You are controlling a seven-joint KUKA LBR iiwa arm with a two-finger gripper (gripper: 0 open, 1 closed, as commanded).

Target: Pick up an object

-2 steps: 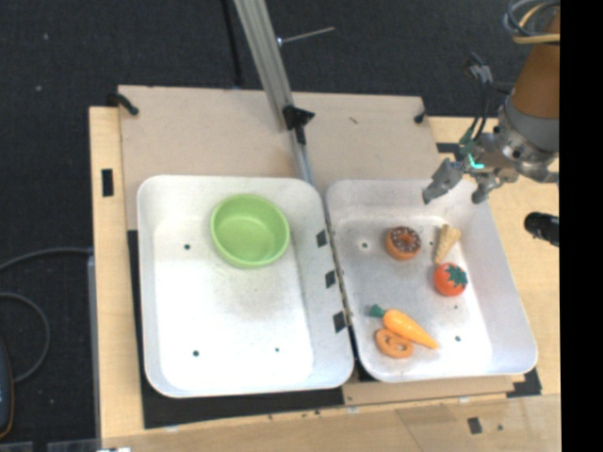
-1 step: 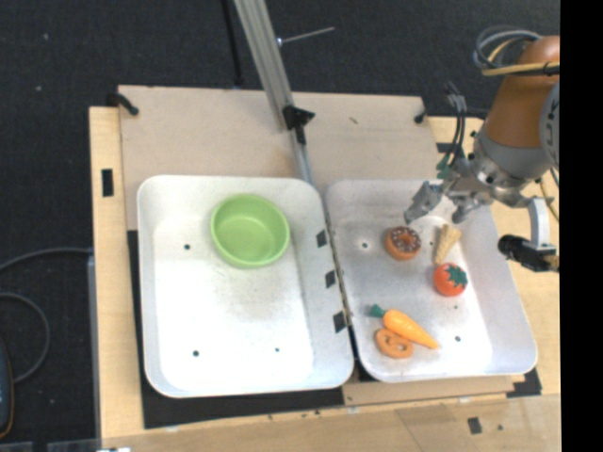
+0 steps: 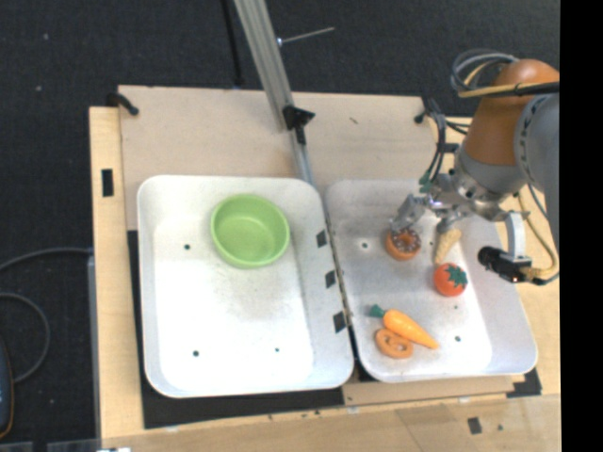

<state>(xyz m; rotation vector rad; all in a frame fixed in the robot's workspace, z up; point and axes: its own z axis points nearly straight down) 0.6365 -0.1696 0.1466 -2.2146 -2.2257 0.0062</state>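
Carrot slice and whole toy carrot lie touching at the lower middle of the right bin, nearest the lens, the carrot's green top pointing toward the divider between bins. Toy tomato sits up-frame and right of them, apart from both. Pale, cream-coloured piece, possibly a bread or corn toy, stands just above the tomato, close to the arm's wrist.

Gripper hangs low over the upper middle of the right bin, one dark finger slanting down toward a small round orange object, maybe a cut fruit half. Jaws look parted somewhat, nothing visibly between them; the round object rests on the bin floor just below the finger.

Judgement: the round orange piece is the likely target, since the jaws sit nearly over it. The cream piece close by could get nudged on descent.

Left bin holds a green bowl, upper middle, well apart from the arm. Both bins rest on the tan surface; a metal pole rises at upper centre.
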